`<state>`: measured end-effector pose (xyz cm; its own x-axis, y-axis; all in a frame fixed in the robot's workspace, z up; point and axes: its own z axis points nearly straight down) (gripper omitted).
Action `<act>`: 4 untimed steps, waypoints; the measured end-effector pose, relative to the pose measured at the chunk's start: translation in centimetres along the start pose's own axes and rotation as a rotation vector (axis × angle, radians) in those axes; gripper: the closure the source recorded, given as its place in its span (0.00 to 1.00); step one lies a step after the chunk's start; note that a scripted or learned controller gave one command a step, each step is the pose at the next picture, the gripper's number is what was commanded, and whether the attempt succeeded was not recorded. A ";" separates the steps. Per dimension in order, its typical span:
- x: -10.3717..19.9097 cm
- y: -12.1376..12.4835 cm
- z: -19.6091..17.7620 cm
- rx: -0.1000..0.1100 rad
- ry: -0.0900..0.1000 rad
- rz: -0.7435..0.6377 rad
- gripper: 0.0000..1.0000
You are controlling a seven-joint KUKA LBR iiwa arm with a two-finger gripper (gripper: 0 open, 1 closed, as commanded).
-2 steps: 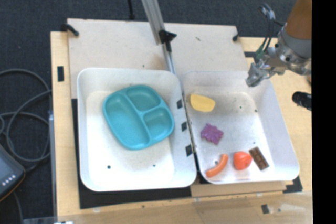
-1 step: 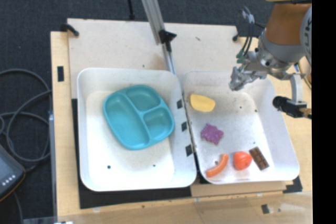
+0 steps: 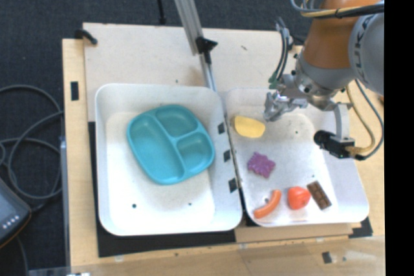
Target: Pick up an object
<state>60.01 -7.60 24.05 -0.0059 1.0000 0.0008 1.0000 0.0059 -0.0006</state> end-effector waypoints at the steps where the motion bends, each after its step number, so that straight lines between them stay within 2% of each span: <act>1: 4.9 -1.3 -1.1 -0.002 0.001 -0.002 1.00; 2: 9.7 -2.4 -1.9 -0.002 0.002 -0.002 1.00; 3: 15.0 -4.2 -0.7 0.000 0.000 0.001 1.00; 4: 14.8 -4.2 -0.7 -0.002 0.000 0.005 0.00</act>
